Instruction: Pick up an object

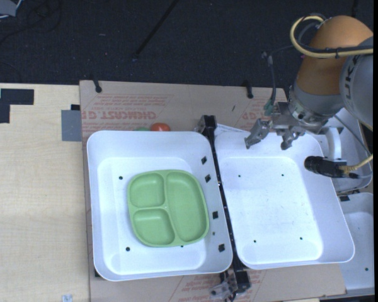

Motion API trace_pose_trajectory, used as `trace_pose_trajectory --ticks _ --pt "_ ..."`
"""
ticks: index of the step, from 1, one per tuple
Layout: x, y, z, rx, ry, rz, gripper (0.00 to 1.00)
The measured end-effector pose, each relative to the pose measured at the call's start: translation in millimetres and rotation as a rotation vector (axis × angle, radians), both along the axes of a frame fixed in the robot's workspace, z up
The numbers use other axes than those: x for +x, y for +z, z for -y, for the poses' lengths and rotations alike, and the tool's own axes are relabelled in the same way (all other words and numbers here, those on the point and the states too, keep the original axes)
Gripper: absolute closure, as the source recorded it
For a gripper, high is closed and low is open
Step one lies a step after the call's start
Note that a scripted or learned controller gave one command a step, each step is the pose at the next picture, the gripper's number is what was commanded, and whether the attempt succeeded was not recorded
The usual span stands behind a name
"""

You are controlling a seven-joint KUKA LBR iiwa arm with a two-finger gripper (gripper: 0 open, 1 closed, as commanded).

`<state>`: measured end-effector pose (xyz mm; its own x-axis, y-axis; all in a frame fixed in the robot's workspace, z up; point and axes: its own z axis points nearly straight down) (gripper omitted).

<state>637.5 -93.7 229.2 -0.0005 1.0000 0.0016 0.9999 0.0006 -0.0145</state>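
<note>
We take the step in hand to be the approach, because nothing is picked up yet. The pale green plastic tray with three compartments [168, 207] lies flat in the left shallow white bin [107, 168], a little below its middle. The grey two-finger gripper [270, 137] hangs over the far edge of the right shallow white bin [327, 231], well apart from the tray, its fingers spread and holding nothing. We judge that the next move must carry it left across the black divider [217, 187] and down over the tray's rim.

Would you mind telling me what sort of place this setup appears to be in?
Probably a robotics lab bench for bin-picking trials: two white bins clamped side by side on cardboard, the arm's tool over the right bin, and loose cables on dark carpet behind.
</note>
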Motion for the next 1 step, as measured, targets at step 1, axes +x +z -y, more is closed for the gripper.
trace_pose_trajectory --ticks 1 --pt "2.5 7.7 0.2 -0.002 0.001 0.014 0.0"
